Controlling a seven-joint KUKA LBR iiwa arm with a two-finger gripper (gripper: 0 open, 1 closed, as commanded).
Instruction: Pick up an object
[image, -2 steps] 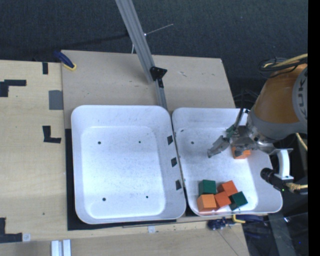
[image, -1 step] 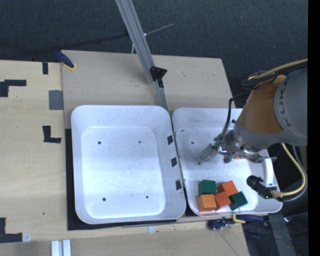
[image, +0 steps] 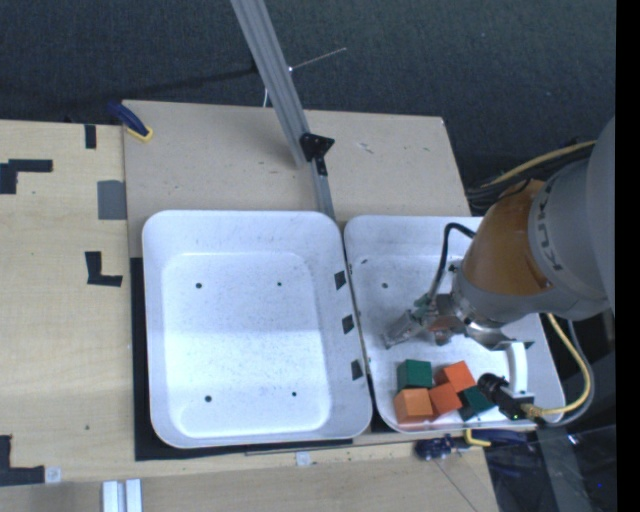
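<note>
Your tool (image: 408, 325), the dark two-finger end of the grey arm (image: 560, 240) with its orange wrist band (image: 505, 245), sits low over the middle of the right shallow white bin (image: 400, 240), reaching leftward from the arm's bulk on the right. You can make out a greyish metal tip pointing left and slightly down in the view, but whether the fingers are spread or closed is too blurred to tell, and nothing can be seen between them.

Just below the tool, near the front edge of that right bin, lies a tight cluster of small blocks. You have a dark green cube-like block (image: 415, 375) at the upper left of the cluster, an orange block (image: 413, 404) below it, a second orange block (image: 458, 378) to the right, and a teal block (image: 474, 403) at the lower right. They touch or nearly touch one another. Each looks roughly cubic, so no clear long axis shows; the second orange block is turned diagonally to the bin's walls.

To the left, the other shallow white bin (image: 160, 300) sits edge to edge with the right one on the tan wooden table (image: 60, 320).
</note>
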